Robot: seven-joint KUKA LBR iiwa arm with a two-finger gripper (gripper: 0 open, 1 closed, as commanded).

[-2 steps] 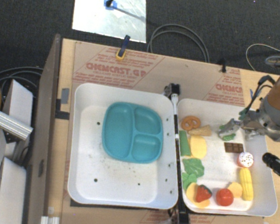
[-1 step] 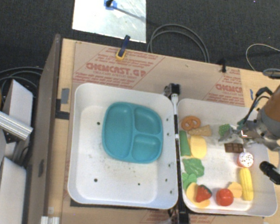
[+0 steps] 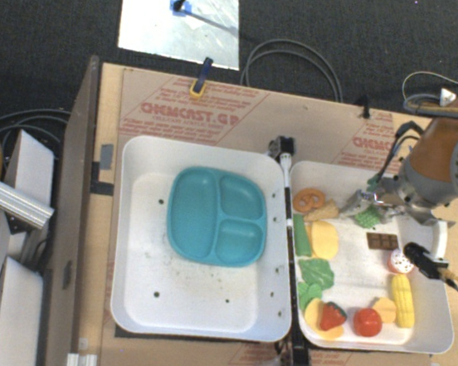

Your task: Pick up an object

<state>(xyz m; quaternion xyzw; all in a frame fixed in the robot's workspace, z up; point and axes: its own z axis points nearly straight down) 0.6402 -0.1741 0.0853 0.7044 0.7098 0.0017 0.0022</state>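
My gripper [image 3: 374, 204] sits low at the right bin's [image 3: 444, 332] far edge over a green piece [image 3: 368, 215]; I cannot tell its grip. Around it: one pretzel [image 3: 309, 200], one chocolate bar [image 3: 382, 241], one corn cob [image 3: 403, 299] lying near-to-far, two tomatoes [image 3: 368, 322]. The left bin [image 3: 127, 290] holds one teal plate [image 3: 216, 217]. The board [image 3: 189, 114] reads "CHEMCAST".

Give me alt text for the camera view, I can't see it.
The arm's gripper hangs over the right bin, above toy food including a pretzel, corn and tomato. The left bin holds a teal divided plate.
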